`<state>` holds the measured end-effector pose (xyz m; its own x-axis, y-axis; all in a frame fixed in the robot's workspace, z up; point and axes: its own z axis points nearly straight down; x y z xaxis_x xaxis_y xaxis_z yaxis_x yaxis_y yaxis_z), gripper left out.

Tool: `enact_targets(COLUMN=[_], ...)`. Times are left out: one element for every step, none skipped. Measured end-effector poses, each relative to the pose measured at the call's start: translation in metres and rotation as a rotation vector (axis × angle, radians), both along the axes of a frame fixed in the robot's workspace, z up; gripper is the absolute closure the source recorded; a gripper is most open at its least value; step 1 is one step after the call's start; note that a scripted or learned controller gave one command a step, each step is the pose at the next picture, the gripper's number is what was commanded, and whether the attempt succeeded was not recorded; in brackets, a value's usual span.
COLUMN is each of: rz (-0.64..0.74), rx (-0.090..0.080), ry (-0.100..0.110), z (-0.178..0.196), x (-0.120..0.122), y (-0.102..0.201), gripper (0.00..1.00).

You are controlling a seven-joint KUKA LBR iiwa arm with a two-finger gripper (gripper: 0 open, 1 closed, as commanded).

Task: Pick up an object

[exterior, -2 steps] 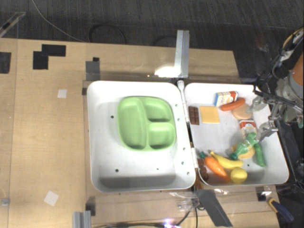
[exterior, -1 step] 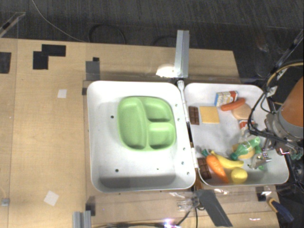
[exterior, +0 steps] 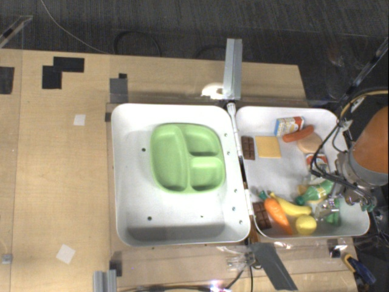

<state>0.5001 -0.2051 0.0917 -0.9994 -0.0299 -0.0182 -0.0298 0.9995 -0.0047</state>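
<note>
The right bin (exterior: 285, 169) holds several toy foods. A yellow cheese slice (exterior: 268, 146) and a brown chocolate bar (exterior: 247, 148) lie at its left. A small carton (exterior: 289, 125), a red sausage (exterior: 299, 134) and a pale round piece (exterior: 310, 143) sit at the back. A carrot (exterior: 276, 212), a banana (exterior: 293, 208), a lemon (exterior: 306, 224) and a green piece (exterior: 312, 193) crowd the front. My gripper (exterior: 329, 210) is low in the front right corner of this bin, just right of the lemon and the green piece. The wrist hides what is under it.
The left bin (exterior: 130, 212) bears a green divided plate (exterior: 185, 157). A metal post (exterior: 233, 69) stands behind the seam between the bins. The arm's orange band (exterior: 372, 148) and black cables (exterior: 340, 132) hang over the right bin's right edge.
</note>
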Motion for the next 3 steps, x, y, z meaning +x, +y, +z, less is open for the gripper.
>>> enact_targets(rz=[-0.069, -0.031, -0.06], rx=[-0.002, -0.004, 0.002], ry=[-0.007, -0.008, -0.004], z=[0.0, 0.0, 0.0], x=[-0.004, -0.005, -0.006], y=[0.024, 0.023, 0.079], gripper=[0.0, 0.0, 0.0])
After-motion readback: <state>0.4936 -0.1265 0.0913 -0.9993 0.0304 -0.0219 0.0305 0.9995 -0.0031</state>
